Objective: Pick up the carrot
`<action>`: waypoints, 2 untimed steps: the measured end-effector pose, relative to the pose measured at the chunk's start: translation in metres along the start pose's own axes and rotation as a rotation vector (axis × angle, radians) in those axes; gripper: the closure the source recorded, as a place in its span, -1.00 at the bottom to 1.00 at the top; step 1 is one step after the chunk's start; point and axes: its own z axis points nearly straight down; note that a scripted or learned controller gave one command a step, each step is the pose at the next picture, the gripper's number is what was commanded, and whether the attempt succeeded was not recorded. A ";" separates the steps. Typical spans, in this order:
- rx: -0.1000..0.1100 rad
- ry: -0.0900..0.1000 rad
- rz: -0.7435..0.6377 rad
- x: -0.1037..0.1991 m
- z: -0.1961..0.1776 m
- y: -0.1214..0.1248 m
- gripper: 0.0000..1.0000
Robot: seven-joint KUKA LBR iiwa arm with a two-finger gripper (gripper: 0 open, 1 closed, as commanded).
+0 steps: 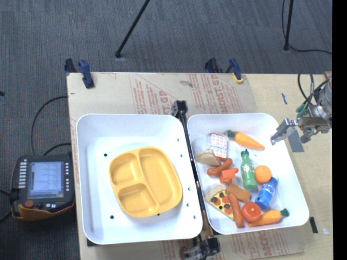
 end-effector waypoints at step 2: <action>0.003 0.001 -0.037 0.017 0.187 0.082 -1.00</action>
